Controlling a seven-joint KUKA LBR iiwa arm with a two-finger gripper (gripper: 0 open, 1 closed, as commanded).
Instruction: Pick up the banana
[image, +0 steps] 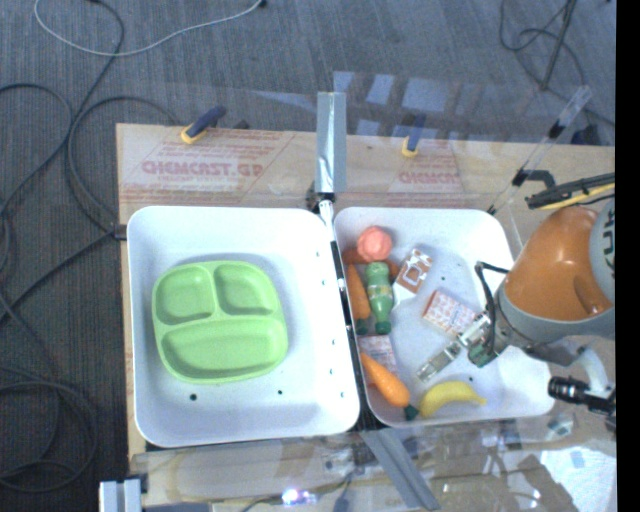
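Banana (452, 398): lay on its side at the lower edge of the right bin (505, 240), low in the frame right of centre, its ends curling upward.
Carrot, lower (386, 380): rested just left of the banana, slanted, close to it or touching at the tip; contact could not be told.
Gripper (432, 369): hung just above the banana in the frame, pointing down-left, apart from the fruit; nothing showed between its fingers, and whether they stood wide or narrow could not be told.
Arm (560, 275): grey with an orange shell, entered from the right edge of the frame over the right bin's right side.
Patterned packet (449, 312): lay above the gripper, near the middle of the right bin.
Green bottle (378, 296): lay left of the packet, roughly upright in the frame.
Carrot, upper (357, 291): lay beside the bottle along the bin's left wall.
Small box (413, 270): sat right of the bottle's top.
Pink round fruit (375, 243): sat at the upper left of the right bin.
Left bin (170, 225): held a green divided plate (220, 322) with three compartments, centre-left of the frame.
Bench (160, 165): lay under both bins, with a yellow clamp (200, 124) at its upper left edge.
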